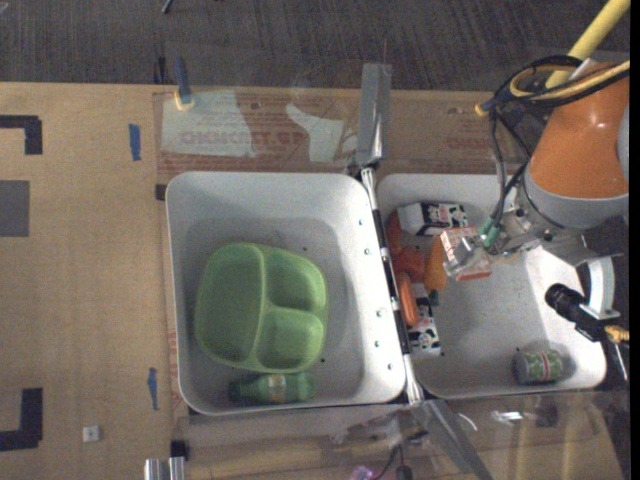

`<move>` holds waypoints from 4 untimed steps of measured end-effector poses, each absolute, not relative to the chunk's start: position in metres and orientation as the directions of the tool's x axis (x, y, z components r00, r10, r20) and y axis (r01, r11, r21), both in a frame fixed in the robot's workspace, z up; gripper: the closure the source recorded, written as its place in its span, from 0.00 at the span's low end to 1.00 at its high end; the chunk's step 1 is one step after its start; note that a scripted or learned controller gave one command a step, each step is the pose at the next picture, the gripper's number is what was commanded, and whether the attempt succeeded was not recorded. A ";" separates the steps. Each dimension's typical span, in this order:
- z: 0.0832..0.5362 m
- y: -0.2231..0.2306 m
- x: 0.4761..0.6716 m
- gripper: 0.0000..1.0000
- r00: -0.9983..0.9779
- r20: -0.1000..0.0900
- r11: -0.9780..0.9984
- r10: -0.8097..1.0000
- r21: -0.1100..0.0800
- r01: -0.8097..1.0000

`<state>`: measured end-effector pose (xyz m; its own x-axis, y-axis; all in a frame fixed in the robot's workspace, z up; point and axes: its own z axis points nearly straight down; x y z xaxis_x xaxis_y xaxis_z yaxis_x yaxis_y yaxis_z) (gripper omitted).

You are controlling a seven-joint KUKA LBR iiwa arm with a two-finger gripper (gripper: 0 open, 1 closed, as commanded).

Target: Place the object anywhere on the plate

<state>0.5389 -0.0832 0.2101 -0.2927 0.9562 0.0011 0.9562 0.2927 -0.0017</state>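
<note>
Gripper is hanging over right bin, grip state unclear; small can is probably light, stiff, slippery, best pinched across its sides, going to green plate

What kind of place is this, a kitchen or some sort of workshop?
Most likely a robotics lab, not a kitchen. A grey and orange robot arm reaches over two white bins on a plywood bench marked with blue tape, and the green plate and small grocery items look like test props.

Robotics laboratory. A grey industrial arm with an orange band and exposed cabling reaches in from the right over a plywood bench bearing two white bins, blue tape markers and black corner marks; grey carpet lies beyond.
</note>
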 end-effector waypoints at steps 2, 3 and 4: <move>0.184 0.000 0.513 1.00 -0.543 0.001 0.543 0.840 -0.001 0.840; 0.185 0.070 0.479 1.00 -0.714 0.001 0.714 0.700 0.000 0.700; 0.184 0.070 0.479 0.00 -0.713 0.002 0.713 0.701 0.000 0.701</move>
